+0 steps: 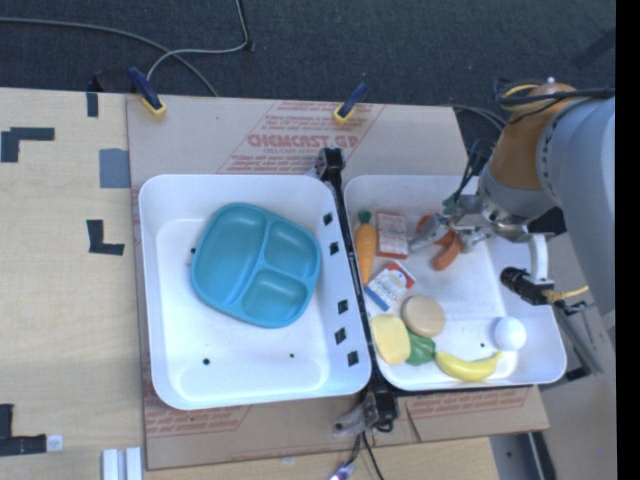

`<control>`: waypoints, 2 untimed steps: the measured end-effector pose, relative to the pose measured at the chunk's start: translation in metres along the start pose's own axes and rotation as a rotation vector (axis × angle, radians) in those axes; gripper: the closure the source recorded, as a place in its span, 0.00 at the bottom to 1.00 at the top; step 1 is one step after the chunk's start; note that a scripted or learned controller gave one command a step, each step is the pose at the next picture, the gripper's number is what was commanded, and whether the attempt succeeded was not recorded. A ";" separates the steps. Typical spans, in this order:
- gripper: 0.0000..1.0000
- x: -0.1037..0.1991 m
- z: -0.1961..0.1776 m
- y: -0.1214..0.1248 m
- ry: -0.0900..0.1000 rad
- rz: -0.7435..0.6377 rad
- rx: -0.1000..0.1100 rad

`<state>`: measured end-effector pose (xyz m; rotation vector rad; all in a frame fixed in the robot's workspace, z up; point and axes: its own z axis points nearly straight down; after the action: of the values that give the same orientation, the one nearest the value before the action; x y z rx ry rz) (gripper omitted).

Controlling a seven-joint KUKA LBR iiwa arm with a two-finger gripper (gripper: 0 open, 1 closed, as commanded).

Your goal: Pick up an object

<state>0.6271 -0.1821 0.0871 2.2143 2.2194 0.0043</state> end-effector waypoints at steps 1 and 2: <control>0.00 0.016 0.001 0.043 0.001 0.000 0.002; 0.00 0.082 -0.001 -0.048 -0.005 0.005 0.001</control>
<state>0.5788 -0.0998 0.0871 2.2172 2.2122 -0.0021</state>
